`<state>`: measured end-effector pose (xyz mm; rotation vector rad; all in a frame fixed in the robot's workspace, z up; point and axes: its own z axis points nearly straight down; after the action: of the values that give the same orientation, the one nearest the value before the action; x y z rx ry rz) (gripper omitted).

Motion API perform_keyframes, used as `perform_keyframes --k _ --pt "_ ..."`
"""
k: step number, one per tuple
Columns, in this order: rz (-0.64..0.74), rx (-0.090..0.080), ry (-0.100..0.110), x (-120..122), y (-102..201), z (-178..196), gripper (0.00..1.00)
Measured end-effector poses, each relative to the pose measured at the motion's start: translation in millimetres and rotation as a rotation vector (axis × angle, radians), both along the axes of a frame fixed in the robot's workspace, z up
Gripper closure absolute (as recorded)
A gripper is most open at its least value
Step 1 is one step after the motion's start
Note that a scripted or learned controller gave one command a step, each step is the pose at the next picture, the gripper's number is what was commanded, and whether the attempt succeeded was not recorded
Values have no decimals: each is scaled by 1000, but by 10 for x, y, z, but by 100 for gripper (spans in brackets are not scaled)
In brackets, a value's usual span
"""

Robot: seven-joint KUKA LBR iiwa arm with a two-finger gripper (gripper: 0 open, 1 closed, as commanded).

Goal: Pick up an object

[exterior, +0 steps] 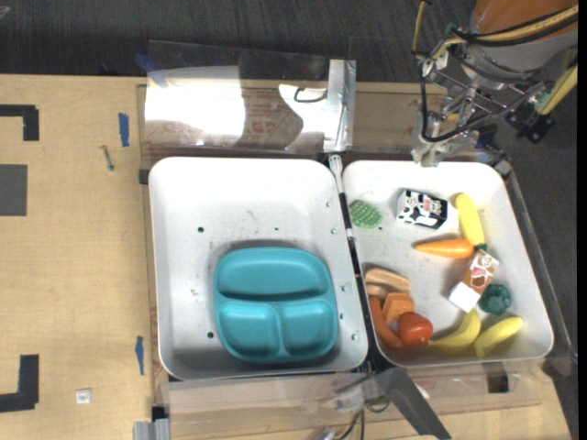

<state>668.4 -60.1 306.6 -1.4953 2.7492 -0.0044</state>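
Gripper (429, 150): hangs at the far edge of the right bin (527, 246), near its far left corner, below the grey arm (514, 35). Cannot tell how it is set; nothing is seen held in it.

Right bin, contents:
- black-and-white carton (422, 209), far middle, nearest the gripper.
- yellow banana (469, 217), just right of the carton.
- carrot (445, 246), lying crosswise, touching the banana's near end.
- green mesh disc (365, 214), by the left wall.
- small red-and-white box (481, 269) and white block (464, 297), right of centre.
- dark green lump (496, 298), by the right wall.
- second banana (481, 331), along the near edge.
- tomato (415, 328) with orange and tan pieces (390, 293), near left corner, piled together.

Left bin (174, 246): teal divided tray (273, 302), near half.

Task status: judged at the approach stage. No object is lifted; all lie on the bin floors. Remaining: choose a piece, descend, close on it, raise it. The carton looks the likeliest pick by nearness, but that is a guess.
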Motion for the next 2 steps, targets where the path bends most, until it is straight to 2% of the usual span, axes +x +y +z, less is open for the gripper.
perform_keyframes --k 1,2 --pt "105 -1 0 0 31 45 100" --pt "356 -3 0 -2 21 84 100"
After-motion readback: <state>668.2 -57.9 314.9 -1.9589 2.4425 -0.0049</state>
